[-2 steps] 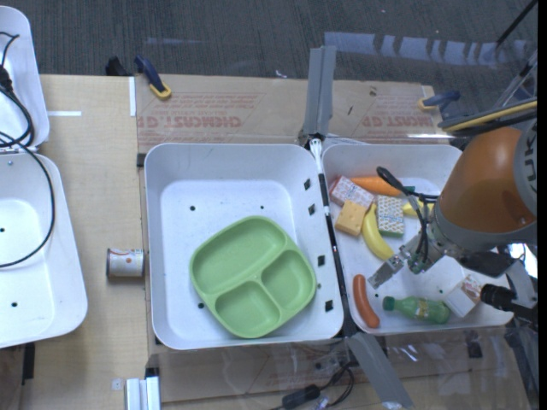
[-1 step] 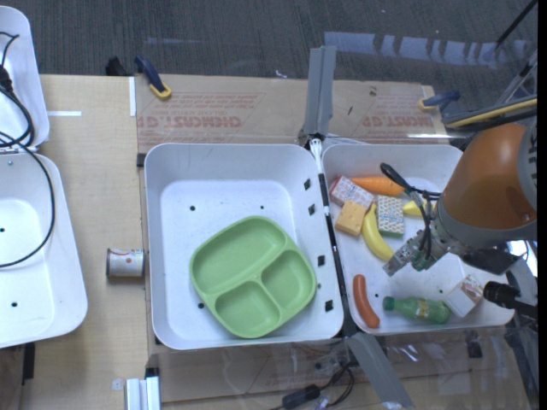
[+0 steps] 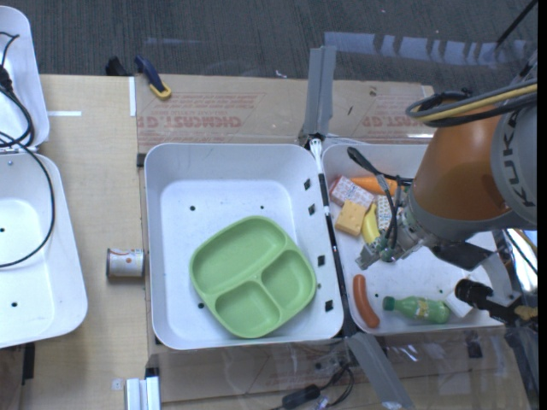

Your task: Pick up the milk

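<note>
A small pink-and-white carton (image 3: 349,191), which looks like the milk, lies at the far left of the right bin (image 3: 444,282). It rests beside a carrot (image 3: 373,183) and just above a yellow cheese block (image 3: 350,219). My gripper (image 3: 377,252) reaches down from the orange-banded wrist (image 3: 457,178) into the right bin. Its tip is just below a banana (image 3: 370,226), about a hand's width nearer than the carton. The arm hides part of the bin's middle.
In the right bin's near part lie a red sausage (image 3: 365,301) and a green bottle (image 3: 418,309). The left bin (image 3: 171,229) holds a green divided plate (image 3: 252,276). A small can (image 3: 126,263) lies on the bench left of the bins.
</note>
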You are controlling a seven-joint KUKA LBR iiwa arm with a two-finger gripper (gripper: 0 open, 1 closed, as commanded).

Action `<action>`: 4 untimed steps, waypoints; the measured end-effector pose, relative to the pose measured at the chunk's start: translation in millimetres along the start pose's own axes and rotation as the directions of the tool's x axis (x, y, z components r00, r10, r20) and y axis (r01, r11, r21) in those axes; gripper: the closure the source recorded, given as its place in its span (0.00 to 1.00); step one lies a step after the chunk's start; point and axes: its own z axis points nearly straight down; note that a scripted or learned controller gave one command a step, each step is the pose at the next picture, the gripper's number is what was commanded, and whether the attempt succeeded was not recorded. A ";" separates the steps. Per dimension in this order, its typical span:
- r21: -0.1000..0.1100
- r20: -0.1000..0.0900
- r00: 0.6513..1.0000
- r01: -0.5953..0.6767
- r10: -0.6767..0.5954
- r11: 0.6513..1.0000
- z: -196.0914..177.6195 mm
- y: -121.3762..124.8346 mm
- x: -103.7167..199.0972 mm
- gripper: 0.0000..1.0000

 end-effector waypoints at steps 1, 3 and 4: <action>0.001 0.002 0.922 -0.388 0.388 0.922 -58.2 -5.7 -23.4 1.00; 0.000 0.002 0.959 -0.282 0.282 0.959 -72.6 -14.2 -28.0 1.00; 0.002 0.001 0.987 -0.158 0.158 0.987 -79.5 -4.8 -70.6 1.00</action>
